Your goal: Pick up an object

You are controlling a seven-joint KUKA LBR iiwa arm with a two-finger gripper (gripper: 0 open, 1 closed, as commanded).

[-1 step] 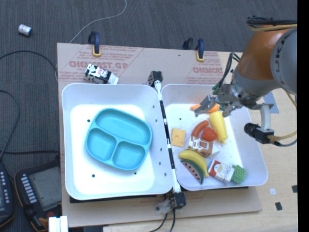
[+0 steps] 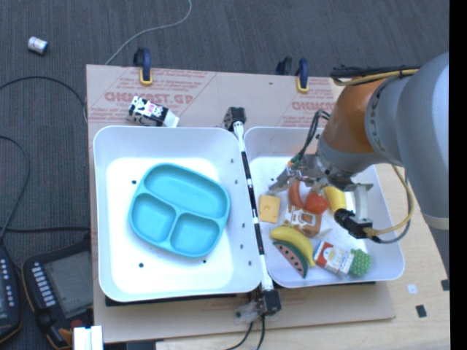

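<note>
Tool (image 2: 298,183), grip state indiscernible, low in right bin (image 2: 387,265) above cheese wedge (image 2: 269,209), banana (image 2: 291,237) and watermelon slice (image 2: 292,257); blue divided plate (image 2: 179,209) in left bin (image 2: 109,268).

A single fixed camera looks down from above at a slight slant, far enough back to take in the whole tabletop (image 2: 182,86) and some dark floor (image 2: 292,20) around it. The left bin (image 2: 106,195) and the right bin (image 2: 390,257) lie side by side mid-frame. The arm (image 2: 408,115) enters from the right edge.
</note>
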